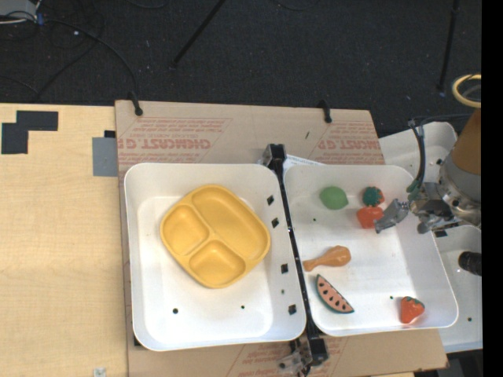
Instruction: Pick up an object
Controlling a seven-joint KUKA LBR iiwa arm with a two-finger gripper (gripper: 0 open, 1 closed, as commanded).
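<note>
Gripper fingers are seen in the camera view over the right edge of the right bin, near its far right corner, with the arm reaching in behind them. Whether the fingers are apart or together cannot be told, since they are small and partly blurred, and nothing is seen clamped between them.

5 toys are spread across the right bin. A red and green piece lies just beside the fingertip, possibly touching it. A green ball sits near the far edge, a chicken leg near the middle, a watermelon slice toward the near left corner, and a strawberry in the near right corner. A yellow divided plate rests in the middle of the left bin.

The step in hand is judged to be the approach, with no object yet lifted. The red and green piece is the closest candidate. For the next move, the fingers would need to be centred over 1 toy, lowered around it and closed, with care taken near the bin wall.
</note>
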